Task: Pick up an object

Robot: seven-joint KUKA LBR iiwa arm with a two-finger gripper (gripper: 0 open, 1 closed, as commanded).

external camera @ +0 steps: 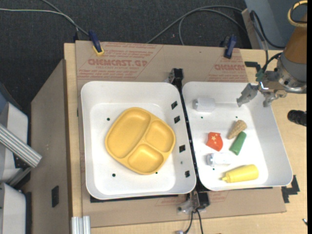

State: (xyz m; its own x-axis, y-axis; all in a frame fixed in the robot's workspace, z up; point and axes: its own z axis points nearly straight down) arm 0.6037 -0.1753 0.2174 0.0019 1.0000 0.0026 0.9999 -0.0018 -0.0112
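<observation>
My gripper [257, 95] hangs over the far right corner of the right bin [273, 130], its two fingers spread apart with nothing between them. Below and left of it lie a tan cone-shaped piece [237, 127], a green block [238, 143], a red piece [214, 140], a small clear-and-grey item [214, 159] and a yellow mustard bottle [240, 173] near the front. A pale grey block [204, 104] rests near the bin's far left side.
The left bin [92, 130] holds a yellow divided plate [140, 140]. A black divider [183, 126] runs between the bins. Blue clamps [96, 43] [229, 46] pin the cardboard at the back. Cables run behind the bench.
</observation>
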